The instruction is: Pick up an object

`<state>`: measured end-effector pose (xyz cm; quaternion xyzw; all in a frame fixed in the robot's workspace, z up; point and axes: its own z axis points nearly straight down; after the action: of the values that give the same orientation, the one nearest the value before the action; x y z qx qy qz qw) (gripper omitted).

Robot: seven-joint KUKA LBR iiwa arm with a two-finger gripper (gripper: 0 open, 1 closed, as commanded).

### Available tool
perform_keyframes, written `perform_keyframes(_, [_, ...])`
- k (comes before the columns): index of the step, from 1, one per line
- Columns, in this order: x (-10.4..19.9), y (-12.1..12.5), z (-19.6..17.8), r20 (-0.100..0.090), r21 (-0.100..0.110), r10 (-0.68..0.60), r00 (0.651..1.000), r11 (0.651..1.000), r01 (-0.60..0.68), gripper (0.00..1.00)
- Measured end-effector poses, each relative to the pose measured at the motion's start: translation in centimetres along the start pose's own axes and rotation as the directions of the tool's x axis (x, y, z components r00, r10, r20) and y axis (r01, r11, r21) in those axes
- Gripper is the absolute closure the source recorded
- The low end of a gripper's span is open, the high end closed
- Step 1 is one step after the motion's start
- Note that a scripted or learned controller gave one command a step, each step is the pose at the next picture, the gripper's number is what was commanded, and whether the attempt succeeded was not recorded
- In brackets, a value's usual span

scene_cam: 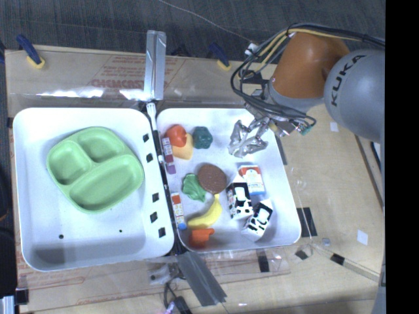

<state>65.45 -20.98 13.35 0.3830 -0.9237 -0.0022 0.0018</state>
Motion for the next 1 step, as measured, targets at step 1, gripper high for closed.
perform_keyframes(1, [-0.69,0.21,-4.1,-0.001,0.008,-0.755,0.656,0.656,0.755,1.0])
